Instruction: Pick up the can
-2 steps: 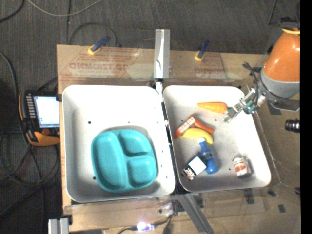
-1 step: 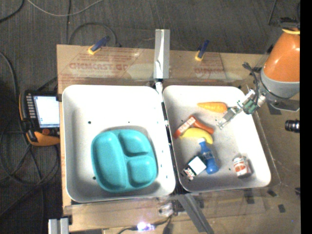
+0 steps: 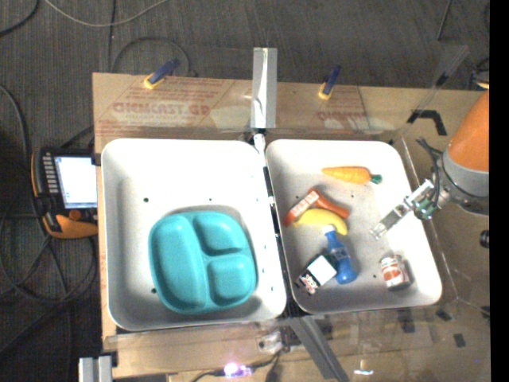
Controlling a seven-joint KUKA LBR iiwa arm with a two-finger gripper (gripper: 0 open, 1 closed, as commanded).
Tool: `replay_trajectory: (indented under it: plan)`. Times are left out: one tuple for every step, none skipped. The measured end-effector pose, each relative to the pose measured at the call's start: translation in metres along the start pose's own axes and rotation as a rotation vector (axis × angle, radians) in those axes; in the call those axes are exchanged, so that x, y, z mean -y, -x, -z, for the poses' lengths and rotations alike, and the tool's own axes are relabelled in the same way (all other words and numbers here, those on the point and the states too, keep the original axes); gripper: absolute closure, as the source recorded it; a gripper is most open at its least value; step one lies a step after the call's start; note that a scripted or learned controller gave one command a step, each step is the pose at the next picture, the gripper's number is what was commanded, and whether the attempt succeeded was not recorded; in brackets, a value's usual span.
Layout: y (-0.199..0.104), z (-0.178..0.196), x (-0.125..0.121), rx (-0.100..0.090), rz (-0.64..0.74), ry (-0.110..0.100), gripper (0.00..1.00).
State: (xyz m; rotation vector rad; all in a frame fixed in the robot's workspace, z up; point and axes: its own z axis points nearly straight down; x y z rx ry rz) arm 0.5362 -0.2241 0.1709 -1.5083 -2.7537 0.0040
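Observation:
The can (image 3: pixel 393 270) is small, with a red and white label. It sits in the near right corner of the right bin (image 3: pixel 362 151). My gripper (image 3: pixel 382 228) reaches in from the right over the bin's right side and points down-left. It hovers a short way behind the can and stands apart from it. Nothing shows in its grasp.
The right bin also holds a carrot (image 3: pixel 347 175), a red packet (image 3: pixel 303 206), a banana (image 3: pixel 324 219), a blue bottle (image 3: pixel 339 258) and a small white and black box (image 3: pixel 317 274). A teal divided plate (image 3: pixel 204 260) lies in the left bin (image 3: pixel 127 173).

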Motion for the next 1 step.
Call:
replay_trajectory:
  plan:
    - [-0.0269,-0.0811,0.0384,0.007,0.001,0.013,0.00]
